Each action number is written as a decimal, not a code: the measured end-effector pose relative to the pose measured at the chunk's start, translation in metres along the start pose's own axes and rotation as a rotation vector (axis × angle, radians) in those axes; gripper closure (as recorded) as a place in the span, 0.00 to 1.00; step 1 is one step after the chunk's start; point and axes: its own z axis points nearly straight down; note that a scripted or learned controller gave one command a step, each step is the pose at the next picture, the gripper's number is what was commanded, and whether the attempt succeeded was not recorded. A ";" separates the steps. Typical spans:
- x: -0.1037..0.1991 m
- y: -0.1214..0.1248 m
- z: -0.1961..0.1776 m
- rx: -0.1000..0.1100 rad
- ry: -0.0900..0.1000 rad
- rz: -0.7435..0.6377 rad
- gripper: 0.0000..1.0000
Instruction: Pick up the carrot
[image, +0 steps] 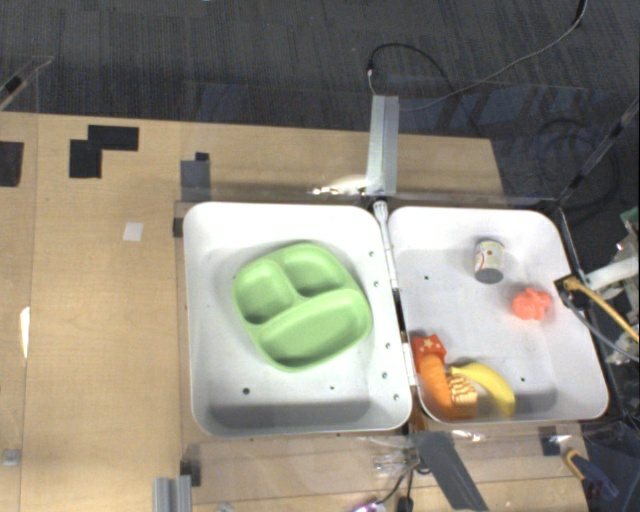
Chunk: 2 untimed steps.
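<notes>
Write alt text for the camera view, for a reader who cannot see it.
The carrot lies in the near left corner of the right bin, touching a banana, with a red block just behind it. Farther back in that bin are a small can and a pink toy. The left bin holds a green divided plate.

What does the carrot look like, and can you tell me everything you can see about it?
The carrot is a short, stubby orange piece that looks like smooth toy plastic. It lies flat in the right bin, in the near-left corner, close against the wall that divides the two bins. Its length runs roughly from the back of the bin toward the front. A small red item with pale spots sits at its far end, and a yellow banana lies pressed along its right side. Its lower end looks paler, though the detail is blurry.
</notes>
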 end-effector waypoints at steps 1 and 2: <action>0.002 -0.001 -0.010 0.000 -0.001 -0.015 1.00; 0.003 -0.002 -0.019 0.000 -0.002 -0.029 1.00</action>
